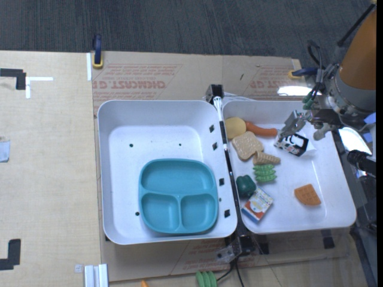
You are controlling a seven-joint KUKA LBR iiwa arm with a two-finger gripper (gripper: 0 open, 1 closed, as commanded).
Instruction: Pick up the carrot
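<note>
Carrot, orange tapered toy veg (262, 128), was seen at far-left of right white bin (335, 214), long axis approx left-right, just left of gripper (291, 131); fingers' opening couldn't be told, nothing seen held.

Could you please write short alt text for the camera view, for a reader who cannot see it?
A robot arm's gripper hovers over the right white bin, just right of an orange carrot lying near the bin's far left corner among other toy foods. The left white bin holds a teal divided plate.
</note>
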